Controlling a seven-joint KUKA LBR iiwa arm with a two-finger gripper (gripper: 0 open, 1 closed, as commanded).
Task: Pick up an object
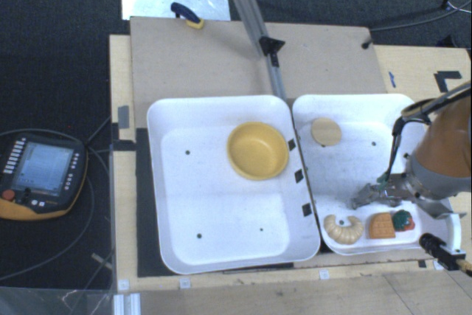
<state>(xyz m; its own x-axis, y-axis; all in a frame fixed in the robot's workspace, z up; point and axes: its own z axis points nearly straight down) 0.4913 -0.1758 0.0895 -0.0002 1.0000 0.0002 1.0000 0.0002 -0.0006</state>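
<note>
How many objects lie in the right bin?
4: a tan disc near the far left corner; a croissant, orange cracker and green-red piece along the near edge. The arm may hide more.

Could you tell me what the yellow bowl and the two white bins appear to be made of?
The yellow bowl looks like smooth, matte plastic: uniform colour, soft sheen, thick rounded rim. The left bin and right bin look like thin moulded white plastic, judging by their rounded corners and shallow formed walls, though painted metal cannot be ruled out.
</note>
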